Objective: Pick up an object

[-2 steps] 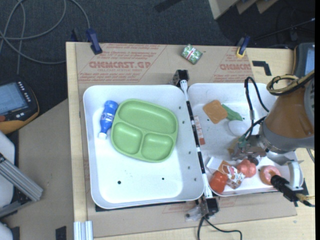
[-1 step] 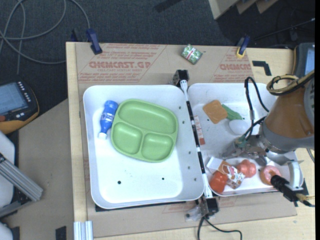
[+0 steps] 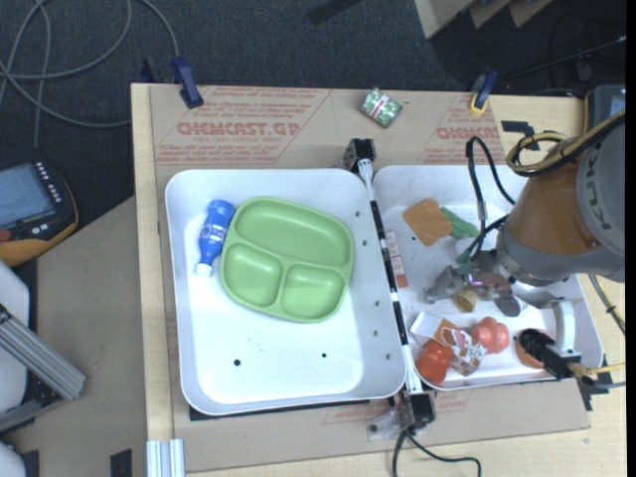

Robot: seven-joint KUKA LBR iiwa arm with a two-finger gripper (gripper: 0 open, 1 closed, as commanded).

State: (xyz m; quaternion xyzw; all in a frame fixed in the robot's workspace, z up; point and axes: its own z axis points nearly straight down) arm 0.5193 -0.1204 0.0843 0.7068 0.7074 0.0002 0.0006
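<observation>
The grey arm's end effector [image 3: 475,278] is seen lowered into the right white bin [image 3: 393,189], its grip state impossible to tell. A red round toy [image 3: 491,335] lies at its five o'clock; a green sectioned plastic plate [image 3: 285,257] occupies the left white bin [image 3: 189,296].

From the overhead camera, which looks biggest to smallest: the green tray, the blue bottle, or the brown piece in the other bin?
1. Green tray, by far the largest.
2. and 3. Blue bottle and brown piece look about alike in size; I would not rank them.
</observation>
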